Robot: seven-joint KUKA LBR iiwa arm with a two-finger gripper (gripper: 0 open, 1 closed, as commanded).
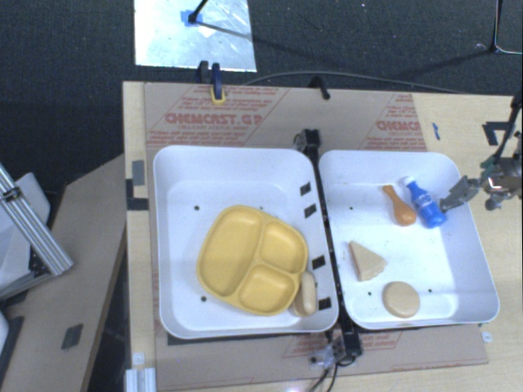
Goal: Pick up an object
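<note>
The right bin [458, 243] holds a small blue bottle [424, 202] lying at its upper right. An orange-brown pear-shaped piece [400, 205] lies just left of the bottle. Lower down are a tan wedge [367, 261] and a round beige disc [401, 299]. My gripper [467, 189] hangs at the right bin's right rim, just right of the blue bottle, and nothing is seen held in it. In the left bin [188, 194] lies a yellow divided plate [252, 258] with a small tan roll [306, 293] against its lower right edge.
A black divider with clips [320, 219] runs between the two bins. Cardboard sheeting [245, 113] lies under the bins. A silver foil sheet [194, 23] lies on the dark floor behind, and a metal rail [33, 227] stands at the left.
</note>
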